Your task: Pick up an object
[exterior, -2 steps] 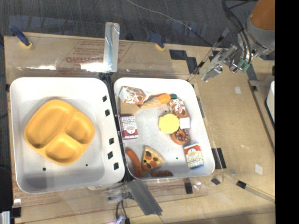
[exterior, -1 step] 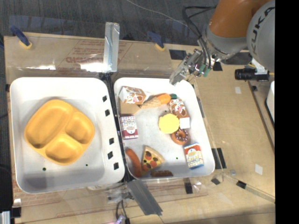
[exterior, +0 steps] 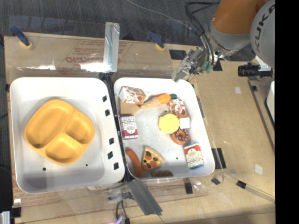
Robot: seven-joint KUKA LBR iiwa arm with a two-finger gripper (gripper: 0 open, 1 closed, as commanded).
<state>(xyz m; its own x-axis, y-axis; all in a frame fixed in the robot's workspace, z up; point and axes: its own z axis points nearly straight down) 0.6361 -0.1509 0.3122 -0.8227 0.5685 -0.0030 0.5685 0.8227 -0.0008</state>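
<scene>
My gripper hangs above the far right corner of the right bin, its fingers slightly apart with nothing between them. Below it in that bin lie toy foods: a snack packet, a croissant, a pink doughnut, a yellow disc, a brown doughnut, a small carton, a pizza slice, a sausage and a red box.
The left bin holds a yellow divided plate. A low wall between the bins runs down the middle. Bare bench lies to the right of the right bin.
</scene>
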